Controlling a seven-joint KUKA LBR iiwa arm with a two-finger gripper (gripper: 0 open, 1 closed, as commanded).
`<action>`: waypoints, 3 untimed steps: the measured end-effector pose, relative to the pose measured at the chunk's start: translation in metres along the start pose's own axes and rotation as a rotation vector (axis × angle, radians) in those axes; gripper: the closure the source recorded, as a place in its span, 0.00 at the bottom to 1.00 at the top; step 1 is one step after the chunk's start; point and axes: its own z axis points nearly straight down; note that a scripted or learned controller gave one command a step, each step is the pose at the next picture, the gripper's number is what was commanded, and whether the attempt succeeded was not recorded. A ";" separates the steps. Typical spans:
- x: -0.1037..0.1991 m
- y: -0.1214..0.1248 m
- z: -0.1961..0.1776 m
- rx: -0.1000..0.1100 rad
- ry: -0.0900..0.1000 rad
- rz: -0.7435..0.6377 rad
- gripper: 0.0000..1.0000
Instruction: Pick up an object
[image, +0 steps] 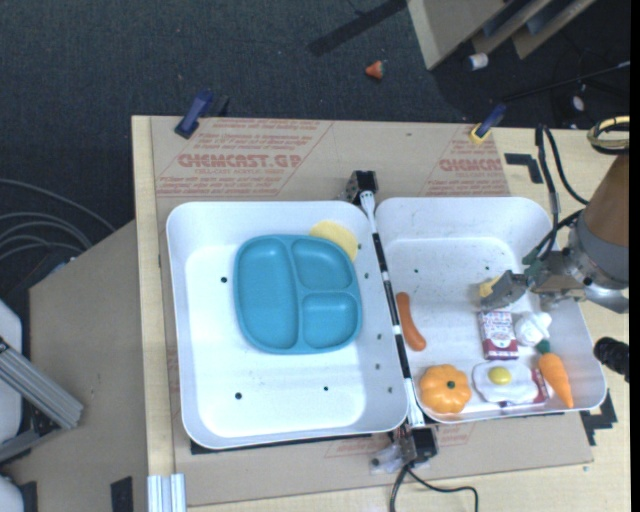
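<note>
My gripper (503, 289) hangs low over the middle of the right bin (440, 225), reaching in from the right edge. Just below it lies a red and white packet (498, 335) with a small white piece (536, 327) beside it. Along the bin's front sit an orange pumpkin (445, 389), a fried egg (501, 379) and a carrot (554, 378). An orange sausage (409, 320) lies by the bin's left wall. I see nothing held in the gripper.
The left bin (200, 330) holds a blue divided plate (296, 293) and a yellow object (336, 236) at its far right corner. Black cables (555, 170) run down the bench behind the arm. The two bins meet along a central rim (385, 290).
</note>
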 end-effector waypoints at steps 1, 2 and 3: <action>-0.002 0.046 0.121 -0.002 -0.001 0.000 0.00; -0.012 0.145 0.120 -0.004 -0.002 -0.001 0.00; -0.012 0.145 0.110 -0.005 -0.004 -0.002 1.00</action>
